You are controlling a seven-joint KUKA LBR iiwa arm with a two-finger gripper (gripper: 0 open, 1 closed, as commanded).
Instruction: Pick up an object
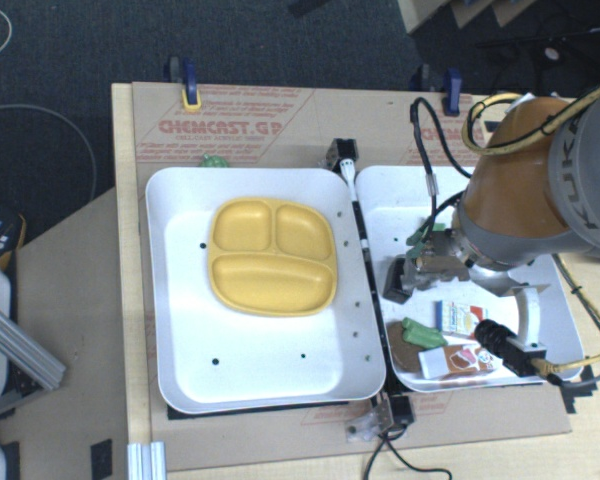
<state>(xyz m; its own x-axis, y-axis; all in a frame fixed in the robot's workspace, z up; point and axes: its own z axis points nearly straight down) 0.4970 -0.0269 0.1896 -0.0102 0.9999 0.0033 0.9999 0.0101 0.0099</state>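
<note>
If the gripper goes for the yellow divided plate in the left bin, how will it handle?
The yellow divided plate looks like rigid moulded plastic, probably light. It lies flat and wide, so likely hard to pinch except at the rim. Its glossy surface may slide on the left bin.

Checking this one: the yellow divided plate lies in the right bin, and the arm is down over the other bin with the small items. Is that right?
Not quite. The camera view shows the yellow divided plate in the left bin, not the right. The arm is down over the right bin, the one with the small items.

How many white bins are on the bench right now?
2. The left bin holds a yellow divided plate. The right bin sits beside it under the arm, which may hide some of its contents.
</note>
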